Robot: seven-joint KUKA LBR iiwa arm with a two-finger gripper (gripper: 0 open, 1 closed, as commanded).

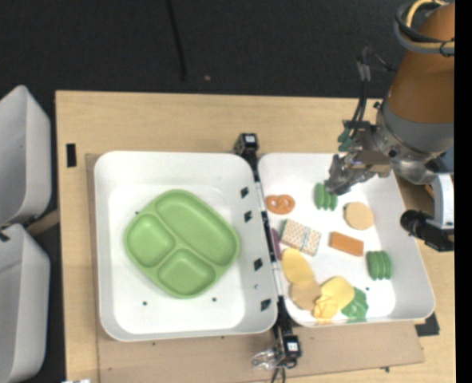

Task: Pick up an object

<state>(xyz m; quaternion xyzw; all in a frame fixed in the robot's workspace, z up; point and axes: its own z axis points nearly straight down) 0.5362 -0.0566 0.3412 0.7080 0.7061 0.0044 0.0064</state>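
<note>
My gripper (339, 183) hangs over the right bin (407, 294), near that bin's far edge and toward its right side, with my orange-banded wrist above it at the right of the view. The fingertips point down and to the left, ending just above a small green ribbed piece (325, 197) that lies in the far half of the bin. From this slanted view I cannot tell whether my fingers are apart or together, and I see nothing between them.

Just right of the green ribbed piece lies a round tan biscuit (358, 215). Toward the bin's left wall sits a pretzel (280, 204), and nearer the middle a checked wafer (300, 237). An orange block (347, 244) lies right of the wafer, and a second green ribbed piece (378, 265) rests near the right wall. Along the near edge, several yellow and tan pieces (299, 268) crowd together, touching one another, with a yellow glove-like shape (332, 298) and a green bit (354, 306) beside it.

The left bin (108, 294) carries a green divided plate (181, 242) with three compartments, set near its middle.
</note>
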